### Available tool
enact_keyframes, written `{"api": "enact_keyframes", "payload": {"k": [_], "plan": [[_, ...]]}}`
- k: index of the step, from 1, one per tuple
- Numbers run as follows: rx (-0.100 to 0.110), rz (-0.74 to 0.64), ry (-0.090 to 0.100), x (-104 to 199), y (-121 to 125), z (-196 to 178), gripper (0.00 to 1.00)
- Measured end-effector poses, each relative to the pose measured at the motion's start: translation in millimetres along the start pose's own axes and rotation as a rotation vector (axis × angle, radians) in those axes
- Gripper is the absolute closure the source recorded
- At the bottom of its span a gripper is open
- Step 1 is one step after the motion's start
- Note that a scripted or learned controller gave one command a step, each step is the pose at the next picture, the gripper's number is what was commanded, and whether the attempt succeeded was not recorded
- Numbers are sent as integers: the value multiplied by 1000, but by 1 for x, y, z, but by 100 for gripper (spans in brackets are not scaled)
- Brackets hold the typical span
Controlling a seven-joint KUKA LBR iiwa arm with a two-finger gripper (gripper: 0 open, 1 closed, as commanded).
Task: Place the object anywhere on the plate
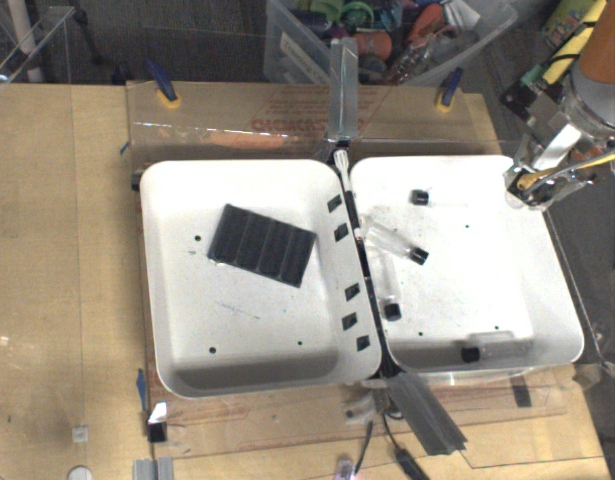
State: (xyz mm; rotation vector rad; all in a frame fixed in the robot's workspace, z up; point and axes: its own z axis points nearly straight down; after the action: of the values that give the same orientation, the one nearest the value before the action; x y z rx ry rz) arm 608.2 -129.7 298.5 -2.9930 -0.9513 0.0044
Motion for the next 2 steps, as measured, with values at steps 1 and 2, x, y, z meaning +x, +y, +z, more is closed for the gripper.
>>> {"api": "enact_keyframes", "payload": {"k": [1,2], "plan": [[4,151,-2,10,21,42,100],[0,374,1,15,12,-29,100]]}}
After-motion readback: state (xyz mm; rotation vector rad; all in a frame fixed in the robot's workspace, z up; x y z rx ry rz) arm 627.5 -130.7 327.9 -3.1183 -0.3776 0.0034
